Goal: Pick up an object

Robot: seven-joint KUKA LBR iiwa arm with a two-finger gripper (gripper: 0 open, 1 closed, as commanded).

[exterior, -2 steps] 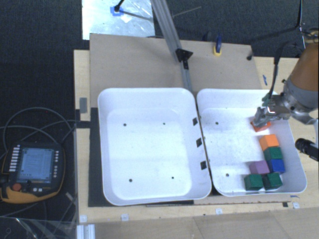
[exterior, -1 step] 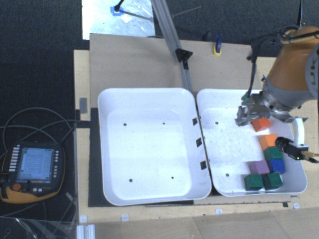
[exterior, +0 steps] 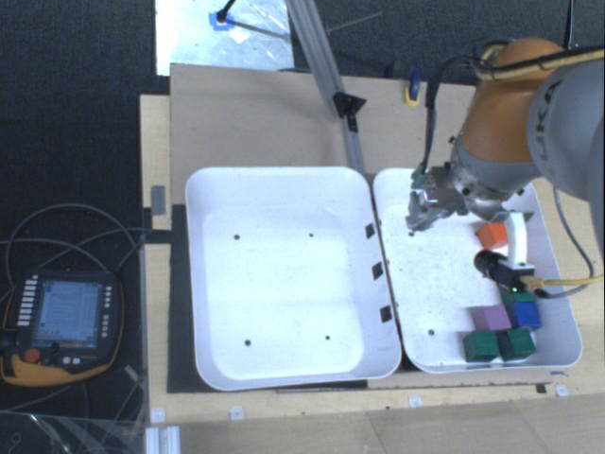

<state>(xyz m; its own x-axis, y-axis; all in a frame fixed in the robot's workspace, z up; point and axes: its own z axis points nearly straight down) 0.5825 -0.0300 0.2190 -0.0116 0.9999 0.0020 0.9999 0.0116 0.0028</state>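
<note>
Hovering over the right bin, my gripper sits near its upper left corner; finger spread, cannot tell. Blocks lie toward the bin's near right corner: purple, blue, green, with orange farther back.

The arm runs off the frame's right edge, and its wrist covers the upper part of the right bin. An orange block is partly hidden behind a white piece on the wrist. At lower right, a blue block is half covered. The gripper is too small and blurred to read.
</note>
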